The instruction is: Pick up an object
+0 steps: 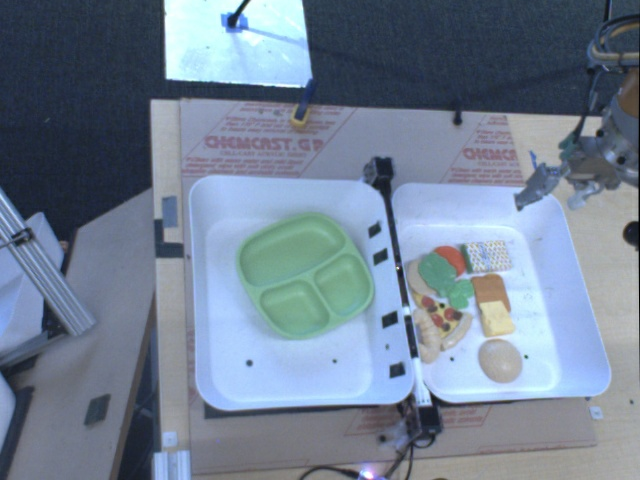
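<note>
The right bin (560,268) holds a cluster of toy food. It includes a red tomato (451,257), a green leafy piece (438,273), a speckled packet (487,256), a brown toast slice (490,290), a yellow cheese block (497,318), a pizza slice (438,311) and a tan round bun (500,360). My gripper (549,198) hangs over the bin's far right corner, above and to the right of the food. It is open, with nothing between its fingers.
A green sectioned plate (305,273) lies in the left bin (215,228). A black divider (392,278) runs between the bins. A shiny metal sheet (235,28) lies beyond the bench, and a metal rail (40,268) stands at the left.
</note>
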You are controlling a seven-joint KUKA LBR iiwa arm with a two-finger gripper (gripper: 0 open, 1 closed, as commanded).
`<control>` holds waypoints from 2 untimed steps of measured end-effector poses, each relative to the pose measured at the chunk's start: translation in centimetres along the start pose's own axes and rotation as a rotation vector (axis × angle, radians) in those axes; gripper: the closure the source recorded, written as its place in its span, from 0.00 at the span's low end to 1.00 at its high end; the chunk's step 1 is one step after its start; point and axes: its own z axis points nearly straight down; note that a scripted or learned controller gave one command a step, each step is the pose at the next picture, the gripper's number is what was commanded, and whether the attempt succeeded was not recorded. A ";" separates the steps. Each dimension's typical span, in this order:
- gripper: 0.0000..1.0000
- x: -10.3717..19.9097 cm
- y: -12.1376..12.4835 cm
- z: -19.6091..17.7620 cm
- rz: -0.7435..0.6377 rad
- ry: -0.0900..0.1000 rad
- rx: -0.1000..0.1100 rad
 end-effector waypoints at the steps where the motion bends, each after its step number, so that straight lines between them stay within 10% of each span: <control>1: 0.00 0.0 0.1 0.0 0.000 -0.001 -0.003; 2: 0.00 -0.4 -0.1 4.2 0.006 0.000 0.001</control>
